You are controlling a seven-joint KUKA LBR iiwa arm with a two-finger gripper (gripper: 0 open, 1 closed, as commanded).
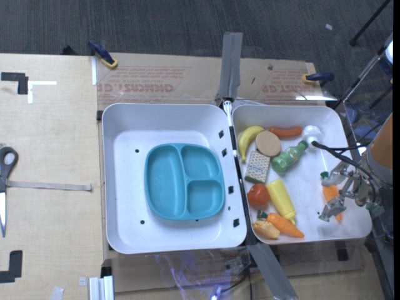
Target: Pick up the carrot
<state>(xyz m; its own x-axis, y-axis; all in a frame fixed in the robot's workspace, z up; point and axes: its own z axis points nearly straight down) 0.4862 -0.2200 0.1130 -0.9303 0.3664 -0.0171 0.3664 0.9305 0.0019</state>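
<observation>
in the camera view i see my jaws [332, 200] low in the right bin [350, 235], near its right wall. i cannot tell their state. the carrot [285, 224] lies to their left and slightly nearer the front wall, just beside the bread [265, 230], its long axis slanting toward the front right, thick end farthest from the jaws.
</observation>
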